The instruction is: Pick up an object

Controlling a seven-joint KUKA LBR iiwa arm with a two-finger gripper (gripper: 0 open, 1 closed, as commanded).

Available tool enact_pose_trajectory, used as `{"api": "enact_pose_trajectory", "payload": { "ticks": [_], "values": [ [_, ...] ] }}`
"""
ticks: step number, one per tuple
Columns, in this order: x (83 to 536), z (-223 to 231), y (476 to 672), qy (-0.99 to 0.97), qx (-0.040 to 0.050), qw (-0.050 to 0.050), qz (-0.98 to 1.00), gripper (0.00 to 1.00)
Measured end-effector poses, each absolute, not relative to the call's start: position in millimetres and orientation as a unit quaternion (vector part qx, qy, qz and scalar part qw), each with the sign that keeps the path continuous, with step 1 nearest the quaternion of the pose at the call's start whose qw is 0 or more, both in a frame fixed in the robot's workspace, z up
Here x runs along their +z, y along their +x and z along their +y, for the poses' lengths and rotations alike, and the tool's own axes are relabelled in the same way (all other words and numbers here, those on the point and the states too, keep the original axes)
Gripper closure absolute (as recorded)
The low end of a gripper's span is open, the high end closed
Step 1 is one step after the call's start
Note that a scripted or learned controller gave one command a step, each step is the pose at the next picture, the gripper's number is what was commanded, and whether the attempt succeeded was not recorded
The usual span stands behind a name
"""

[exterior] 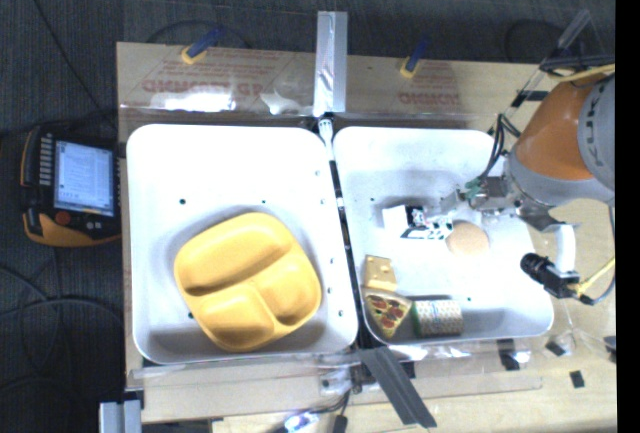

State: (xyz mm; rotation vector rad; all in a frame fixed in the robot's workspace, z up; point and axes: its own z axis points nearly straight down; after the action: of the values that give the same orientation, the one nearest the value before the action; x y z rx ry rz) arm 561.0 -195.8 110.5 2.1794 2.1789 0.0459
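Objects for picking lie in 2 white bins on my counter. The left bin carries the largest, a yellow divided tray. The right bin holds the smaller things: a silver can on its side against the near wall, a pizza-slice toy just beside it, a tan block above that, and a beige egg-shaped ball. My pincer reaches in mid-bin, touching or just beside the ball; whether it is clenched I cannot tell.
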Motion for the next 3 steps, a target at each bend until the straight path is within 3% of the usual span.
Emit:
{"api": "enact_pose_trajectory", "payload": {
  "ticks": [1,2,3],
  "values": [
    [126,-210,600.6,0.771,0.0032,0.005,0.637,0.00],
    [113,-199,549.1,0.731,0.0155,0.025,0.682,0.00],
    [110,-158,596.4,0.696,0.0095,0.024,0.717,0.00]
  ]
}}
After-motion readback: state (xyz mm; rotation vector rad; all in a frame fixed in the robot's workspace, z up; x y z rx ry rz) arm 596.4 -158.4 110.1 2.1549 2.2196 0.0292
